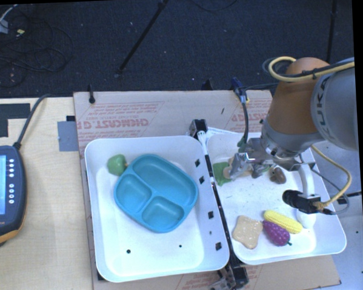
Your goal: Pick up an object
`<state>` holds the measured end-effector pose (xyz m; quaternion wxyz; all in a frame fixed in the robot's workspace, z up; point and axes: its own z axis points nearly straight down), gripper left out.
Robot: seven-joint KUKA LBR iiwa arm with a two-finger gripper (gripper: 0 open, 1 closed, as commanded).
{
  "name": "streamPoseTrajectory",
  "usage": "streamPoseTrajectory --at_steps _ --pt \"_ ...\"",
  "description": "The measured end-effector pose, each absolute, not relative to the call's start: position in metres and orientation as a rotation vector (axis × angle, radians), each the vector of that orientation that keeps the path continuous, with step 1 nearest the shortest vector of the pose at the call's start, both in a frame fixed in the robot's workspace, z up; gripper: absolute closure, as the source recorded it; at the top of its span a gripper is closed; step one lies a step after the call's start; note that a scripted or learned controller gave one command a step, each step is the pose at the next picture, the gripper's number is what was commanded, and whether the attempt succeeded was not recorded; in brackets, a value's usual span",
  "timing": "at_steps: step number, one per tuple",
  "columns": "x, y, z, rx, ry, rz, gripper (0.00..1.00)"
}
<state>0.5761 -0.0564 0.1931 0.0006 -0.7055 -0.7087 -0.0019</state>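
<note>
My gripper [239, 167] hangs low over the upper left part of the right bin [330, 244], reaching in from the right. A green object [220, 171] lies right beside it on its left, against the bin's left wall, partly hidden by the gripper. A small brown object [278, 176] sits just to the right of the gripper. Near the bin's front lie a slice of toast [247, 232], a yellow corn cob [282, 221] and a purple bunch of grapes [275, 233].
The left bin [105, 242] holds a blue divided plate [155, 192] and a green round fruit [116, 164] at its back left corner. A black divider [209, 194] runs between the bins. A handheld control pad [3, 187] lies at the far left.
</note>
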Motion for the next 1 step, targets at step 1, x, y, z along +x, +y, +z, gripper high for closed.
streamPoseTrajectory --at_steps 1 --pt "0.5262 -0.0084 0.2254 -2.214 -2.223 0.001 1.0"
